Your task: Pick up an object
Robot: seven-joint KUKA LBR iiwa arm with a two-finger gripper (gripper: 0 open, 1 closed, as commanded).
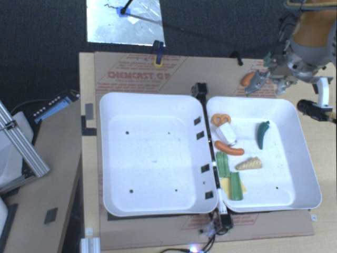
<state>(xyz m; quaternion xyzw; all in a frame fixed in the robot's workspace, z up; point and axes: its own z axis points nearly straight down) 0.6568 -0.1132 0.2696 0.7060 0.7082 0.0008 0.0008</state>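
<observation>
Orange object [248, 79] at claw [258, 82] tip, past right bin [303, 141] rim at 12 o'clock, above cardboard on table [63, 141]. Object looks lodged between claw fingers; exact finger gap too blurred to judge. Arm [310, 30] enters from 2 o'clock. Right bin holds pretzel [221, 119], white piece [227, 135], sausage [229, 149], green pepper [262, 133], cone [248, 164], green strips [228, 175], all toward bin's 9 o'clock side. Left bin [113, 141] at 9 o'clock of right bin, touching.
</observation>
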